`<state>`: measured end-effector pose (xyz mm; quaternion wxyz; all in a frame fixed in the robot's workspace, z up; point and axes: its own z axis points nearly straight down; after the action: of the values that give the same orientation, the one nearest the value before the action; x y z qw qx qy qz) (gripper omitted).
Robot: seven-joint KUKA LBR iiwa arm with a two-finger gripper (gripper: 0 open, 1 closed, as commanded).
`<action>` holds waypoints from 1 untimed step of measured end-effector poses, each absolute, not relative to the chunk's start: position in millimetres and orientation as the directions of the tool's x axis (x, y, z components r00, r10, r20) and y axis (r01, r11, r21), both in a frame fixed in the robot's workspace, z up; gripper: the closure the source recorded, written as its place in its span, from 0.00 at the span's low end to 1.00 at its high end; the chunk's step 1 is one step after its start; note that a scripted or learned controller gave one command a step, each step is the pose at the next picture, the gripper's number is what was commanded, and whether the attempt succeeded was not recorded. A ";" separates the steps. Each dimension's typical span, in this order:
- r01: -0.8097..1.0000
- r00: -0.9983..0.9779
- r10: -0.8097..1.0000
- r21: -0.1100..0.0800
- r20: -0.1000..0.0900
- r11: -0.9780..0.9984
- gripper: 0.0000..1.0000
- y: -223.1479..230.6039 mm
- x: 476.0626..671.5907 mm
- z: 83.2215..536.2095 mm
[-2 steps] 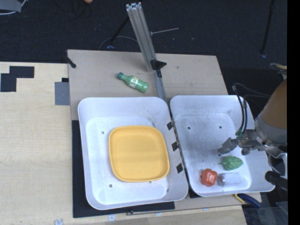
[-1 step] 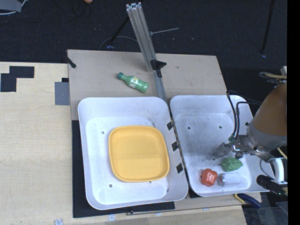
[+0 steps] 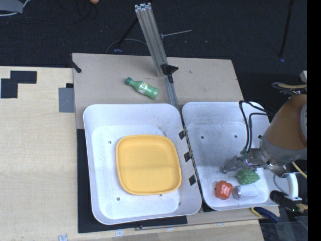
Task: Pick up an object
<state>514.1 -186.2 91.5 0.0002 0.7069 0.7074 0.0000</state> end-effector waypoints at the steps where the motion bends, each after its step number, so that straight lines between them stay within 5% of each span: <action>1: 1.000 0.002 1.000 0.003 -0.001 -0.002 1.00 -187.4 514.4 102.6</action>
<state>514.4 -187.4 102.6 0.0012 0.7078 0.7064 0.0007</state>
